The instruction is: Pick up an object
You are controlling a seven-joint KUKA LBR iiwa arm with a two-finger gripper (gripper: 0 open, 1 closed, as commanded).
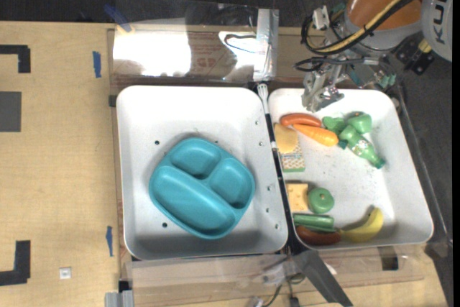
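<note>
The metal 2-finger hand hovers over the far left corner of the right shallow white plastic bin, and whether it is open or closed I cannot tell. Just below it lies the orange plastic toy carrot, touching the green plastic toy bottle. Best bet: drop straight onto the carrot's middle, clear of the bin wall. The yellow toy banana sits near the front; the teal divided plate rests in the left white bin.
</note>
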